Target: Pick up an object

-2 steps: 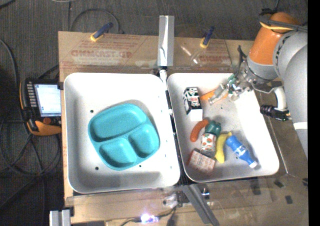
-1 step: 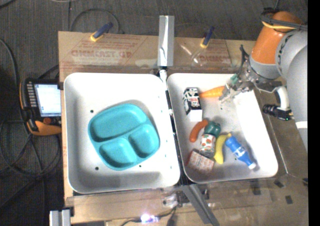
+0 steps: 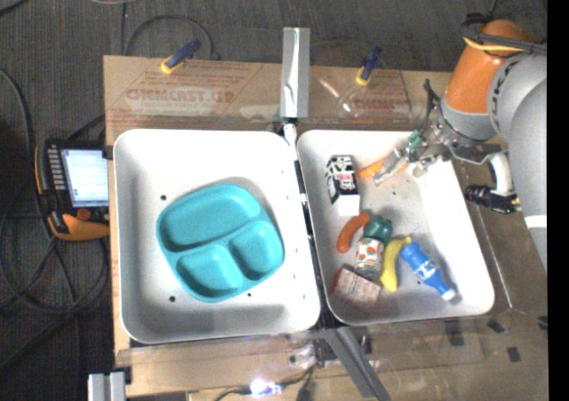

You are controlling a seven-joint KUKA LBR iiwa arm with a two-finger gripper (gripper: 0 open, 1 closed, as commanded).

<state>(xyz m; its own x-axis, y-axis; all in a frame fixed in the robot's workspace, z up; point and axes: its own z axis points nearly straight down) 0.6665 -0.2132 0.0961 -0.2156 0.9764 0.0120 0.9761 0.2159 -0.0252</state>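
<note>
My gripper (image 3: 397, 165) hangs low over the far right part of the right bin (image 3: 462, 212), with the orange-banded wrist (image 3: 476, 79) behind it. A small orange piece (image 3: 372, 167) lies right at the gripper's tip; whether it is held I cannot tell. In the same bin lie a black-and-white carton (image 3: 340, 174), a white block (image 3: 348, 204), an orange-red sausage (image 3: 352, 230), a green item (image 3: 379, 228), a small can (image 3: 370, 254), a yellow banana (image 3: 392, 264), a blue bottle (image 3: 426, 270) and a brown packet (image 3: 356, 284).
The left bin (image 3: 133, 168) holds a teal divided plate (image 3: 220, 241). A metal post (image 3: 294, 70) stands behind the bins' shared wall. A handheld pendant (image 3: 76, 186) sits off the bench's left side, with cables on the floor.
</note>
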